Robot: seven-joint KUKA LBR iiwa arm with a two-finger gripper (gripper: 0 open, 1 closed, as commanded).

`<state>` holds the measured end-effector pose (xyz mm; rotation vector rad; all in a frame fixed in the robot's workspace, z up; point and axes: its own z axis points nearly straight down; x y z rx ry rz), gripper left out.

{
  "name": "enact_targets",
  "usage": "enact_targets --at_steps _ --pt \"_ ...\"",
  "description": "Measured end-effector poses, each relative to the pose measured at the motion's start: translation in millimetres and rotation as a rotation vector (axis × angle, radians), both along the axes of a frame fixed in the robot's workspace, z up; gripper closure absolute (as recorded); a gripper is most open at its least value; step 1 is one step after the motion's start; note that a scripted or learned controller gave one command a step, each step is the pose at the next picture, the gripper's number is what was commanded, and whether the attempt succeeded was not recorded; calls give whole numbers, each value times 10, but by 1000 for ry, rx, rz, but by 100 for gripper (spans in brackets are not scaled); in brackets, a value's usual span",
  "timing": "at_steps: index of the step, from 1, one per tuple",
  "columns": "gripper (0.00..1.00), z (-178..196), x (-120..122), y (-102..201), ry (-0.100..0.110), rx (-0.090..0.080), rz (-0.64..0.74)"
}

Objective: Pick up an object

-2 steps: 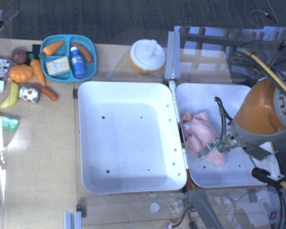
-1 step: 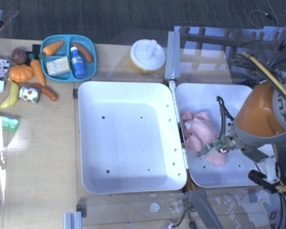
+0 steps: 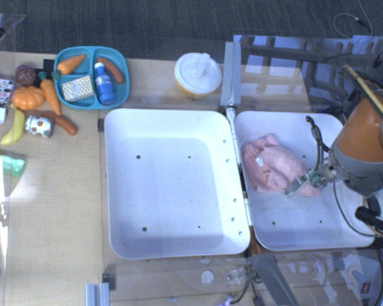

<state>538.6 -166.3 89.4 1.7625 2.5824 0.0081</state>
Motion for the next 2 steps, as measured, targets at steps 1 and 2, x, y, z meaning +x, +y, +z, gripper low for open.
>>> enact_targets --at_steps 1,2 --pt "0 -12 339 -338 4 2 -46" --pt "0 -29 1014 -239 8 3 -30"
